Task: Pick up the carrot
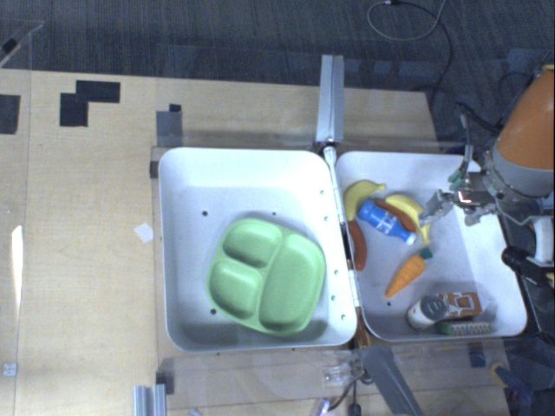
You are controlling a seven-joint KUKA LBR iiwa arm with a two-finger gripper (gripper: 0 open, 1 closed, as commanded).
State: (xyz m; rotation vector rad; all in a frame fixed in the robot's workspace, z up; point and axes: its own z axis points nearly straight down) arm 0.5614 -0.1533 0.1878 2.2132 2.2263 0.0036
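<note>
The orange carrot (406, 275) with a green stem end lies tilted in the middle of the right bin (496, 258), tip pointing down-left. My gripper (447, 196) hovers over the bin's upper right part, above and to the right of the carrot and apart from it. Its fingers (436, 206) are open with nothing between them. The grey arm with its orange band reaches in from the right edge.
A blue bottle (384, 221) rests on two yellow bananas (363, 192) just above the carrot. A red-brown sausage (356, 244) lies by the divider. A small orange toy car (448, 309) sits at the bin's front. A green divided plate (267, 275) lies in the left bin (186, 232).
</note>
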